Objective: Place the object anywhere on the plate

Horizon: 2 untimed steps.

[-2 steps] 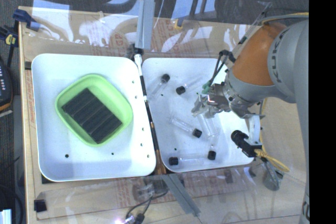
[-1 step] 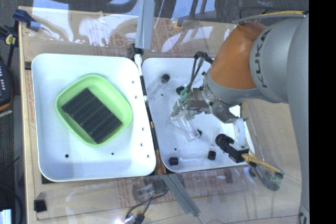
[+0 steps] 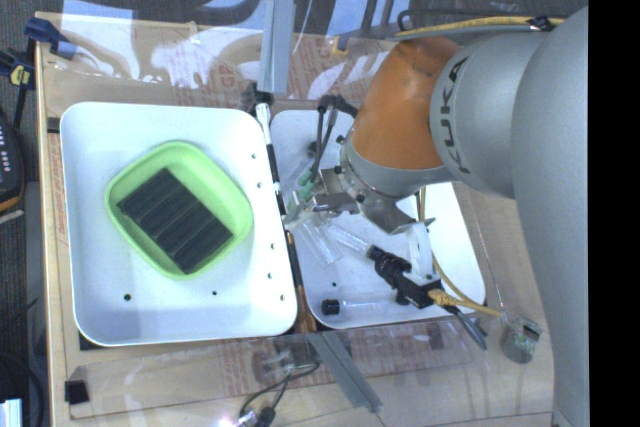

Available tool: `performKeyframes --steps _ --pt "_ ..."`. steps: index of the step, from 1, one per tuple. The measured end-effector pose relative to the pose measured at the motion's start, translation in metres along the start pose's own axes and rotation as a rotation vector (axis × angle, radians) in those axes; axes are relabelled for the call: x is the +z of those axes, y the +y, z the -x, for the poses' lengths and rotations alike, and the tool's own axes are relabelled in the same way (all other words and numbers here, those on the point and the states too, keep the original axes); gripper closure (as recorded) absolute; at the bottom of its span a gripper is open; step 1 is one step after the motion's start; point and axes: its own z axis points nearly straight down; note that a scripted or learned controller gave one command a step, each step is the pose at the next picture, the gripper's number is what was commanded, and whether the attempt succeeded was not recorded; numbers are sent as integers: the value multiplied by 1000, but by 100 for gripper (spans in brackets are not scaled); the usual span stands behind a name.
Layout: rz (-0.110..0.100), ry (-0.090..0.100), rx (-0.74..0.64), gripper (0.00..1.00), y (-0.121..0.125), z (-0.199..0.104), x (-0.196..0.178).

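Observation:
A lime-green plate (image 3: 222,177) lies in the left white bin (image 3: 100,300), slightly left of its middle. A dark ridged rectangular object (image 3: 175,220) lies flat on the plate and covers most of its floor. My gripper (image 3: 308,203) hangs low over the left side of the right bin (image 3: 468,267), close to the wall between the two bins and to the right of the plate. The grey and orange arm covers much of that bin.
A small black piece (image 3: 330,307) lies at the front of the right bin. A black connector on a yellow cable (image 3: 405,281) trails from the wrist across that bin. Metal brackets stand behind and in front of the bins.

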Motion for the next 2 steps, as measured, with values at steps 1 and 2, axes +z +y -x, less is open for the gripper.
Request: performKeyframes --steps 1,2 --pt "0 0 1 0 0 0 0" --pt "5 -3 33 0 16 16 15"
